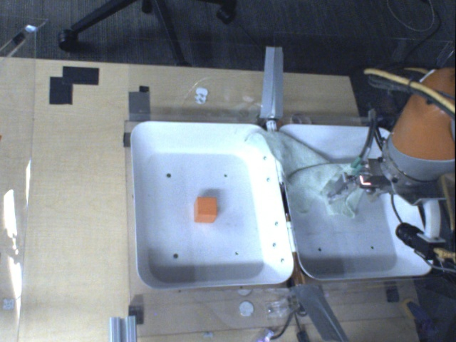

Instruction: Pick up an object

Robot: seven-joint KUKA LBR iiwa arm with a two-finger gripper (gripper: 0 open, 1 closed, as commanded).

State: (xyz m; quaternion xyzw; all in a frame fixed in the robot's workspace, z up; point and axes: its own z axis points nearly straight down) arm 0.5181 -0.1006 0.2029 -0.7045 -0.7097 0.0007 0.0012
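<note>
Reaching in from the right of the frame, the arm (420,137) sets its gripper (349,184) low over the right bin (356,262), against a pale crumpled cloth (313,173); whether the fingers are wide or closed cannot be told, perhaps blurred. An orange cube (206,209) sits mid-left bin (153,191).

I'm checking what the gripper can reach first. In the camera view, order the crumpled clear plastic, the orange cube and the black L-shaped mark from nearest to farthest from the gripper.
From the gripper:
1. Crumpled clear plastic, right bin, just beside it.
2. Orange cube, middle of the left bin.
3. Black L-shaped mark, bench's far left corner.
</note>
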